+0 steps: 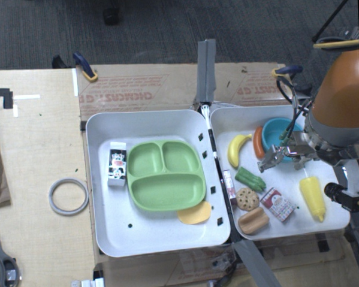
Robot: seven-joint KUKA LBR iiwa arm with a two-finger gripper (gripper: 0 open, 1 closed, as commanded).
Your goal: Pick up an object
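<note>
Green plastic toy pepper, long and narrow, lies in the right white bin near its left wall, its long axis slanting from upper left to lower right. It sits just below and left of my fingers, which hang over the bin's middle, in front of a blue bowl. My fingers look parted and grip nothing. A yellow toy banana lies further left, so I judge the pepper the nearer reach.

Bare floor between yellow bottle and red carton; banana, green pepper crowding left
</note>
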